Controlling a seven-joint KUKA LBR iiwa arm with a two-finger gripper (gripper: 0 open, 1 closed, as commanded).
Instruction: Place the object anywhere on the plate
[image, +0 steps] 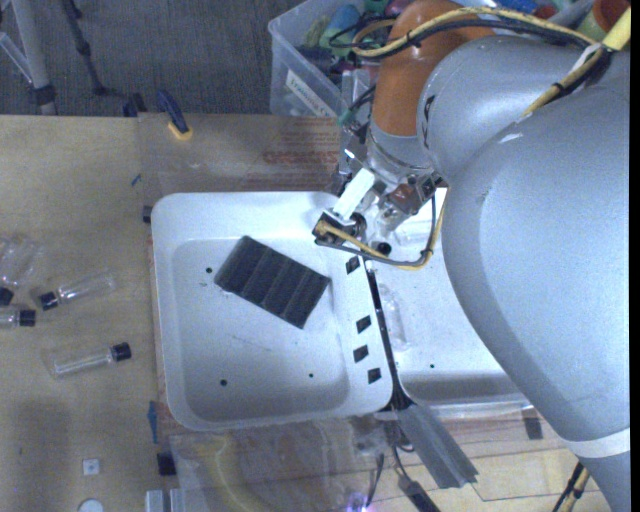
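A dark grey ribbed rectangular plate (273, 281) lies flat and turned at an angle in the upper middle of the left white bin (180, 330). My gripper (388, 222) hangs over the ridge between the two bins, near their back edge, to the right of the plate and apart from it. The grey arm with its orange band (405, 70) covers most of the right bin (440, 350). I cannot make out any object at the gripper, and the wrist hides what is under it.
Small clear vials with black caps (90, 357) lie on the wooden bench left of the bins. A clear storage box (305, 55) full of items stands at the back. A blue clamp (178, 125) sits at the bench's far edge.
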